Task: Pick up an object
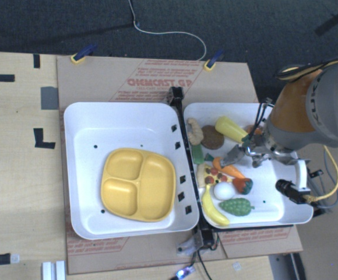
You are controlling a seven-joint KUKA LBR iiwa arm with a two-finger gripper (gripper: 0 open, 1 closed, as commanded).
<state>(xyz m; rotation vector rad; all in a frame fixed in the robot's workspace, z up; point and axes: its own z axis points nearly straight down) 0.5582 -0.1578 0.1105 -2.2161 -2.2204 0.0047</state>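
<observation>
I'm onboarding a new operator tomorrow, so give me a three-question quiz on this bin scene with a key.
1. True or false: the yellow divided plate lies in the left bin.
2. Which item lies nearest the front rim of the right bin? A) banana B) carrot C) brown round piece
3. Fill in: the white egg sits just above the bumpy ____ fruit.

Key: 1 true. 2 A. 3 green.

The gripper sits over the right bin's toys, near the carrot; nothing can be seen between its fingers.
</observation>
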